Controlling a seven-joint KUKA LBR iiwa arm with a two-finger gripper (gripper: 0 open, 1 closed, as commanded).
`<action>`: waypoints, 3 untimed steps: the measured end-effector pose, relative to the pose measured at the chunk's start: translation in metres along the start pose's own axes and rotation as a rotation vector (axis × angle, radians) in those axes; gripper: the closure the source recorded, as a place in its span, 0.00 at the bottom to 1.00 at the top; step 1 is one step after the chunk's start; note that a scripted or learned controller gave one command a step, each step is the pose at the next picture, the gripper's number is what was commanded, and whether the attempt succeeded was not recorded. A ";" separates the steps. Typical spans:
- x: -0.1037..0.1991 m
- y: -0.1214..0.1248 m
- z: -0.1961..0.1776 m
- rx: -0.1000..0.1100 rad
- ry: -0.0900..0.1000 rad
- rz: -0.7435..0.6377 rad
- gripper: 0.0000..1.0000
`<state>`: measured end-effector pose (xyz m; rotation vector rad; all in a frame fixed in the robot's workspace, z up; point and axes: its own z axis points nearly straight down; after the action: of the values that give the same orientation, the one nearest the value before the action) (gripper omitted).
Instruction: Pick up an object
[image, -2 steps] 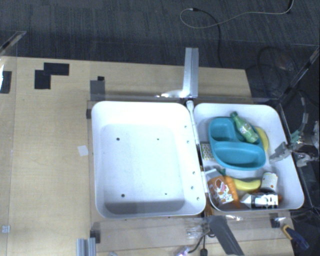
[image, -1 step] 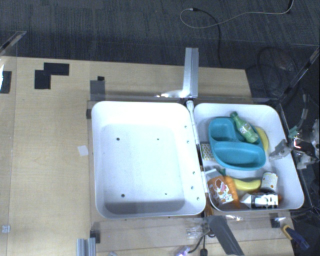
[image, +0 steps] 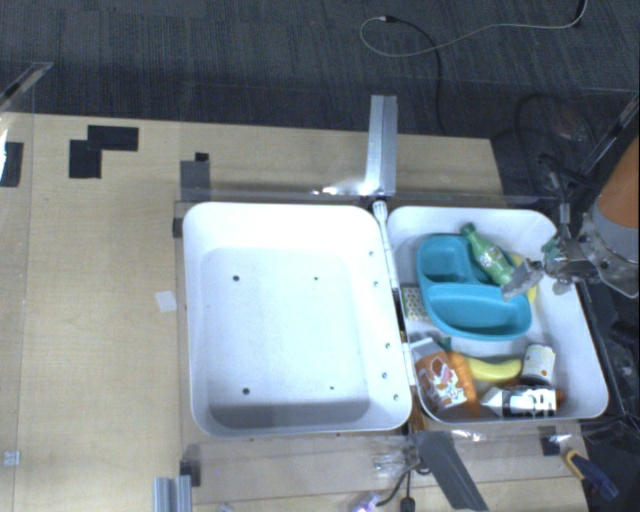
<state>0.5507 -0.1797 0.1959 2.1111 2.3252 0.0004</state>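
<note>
My end effector (image: 530, 280) blurry, grip state unclear; green bottle (image: 488, 257) just left, blue tray (image: 470, 305) below-left, arm cut off right.

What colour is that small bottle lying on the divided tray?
Green, with a pale label; the bottle shows best in the camera view, on the blue tray.

Bench: I see a pale wooden bench (image: 90, 330) carrying everything.
Left bin: a shallow white bin (image: 285, 225) sits directly on it.
Right bin: a second white bin (image: 580, 350) touches the first along one side.
Markings: black tape patches (image: 100, 148) near the far-left corner.
</note>
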 end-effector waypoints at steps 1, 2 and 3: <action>0.016 -0.029 -0.043 -0.001 0.000 -0.018 0.00; -0.021 -0.062 -0.042 0.000 -0.001 0.117 0.00; -0.017 -0.065 -0.029 -0.001 0.000 0.185 0.00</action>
<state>0.4881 -0.2030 0.2244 2.3165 2.1200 0.0018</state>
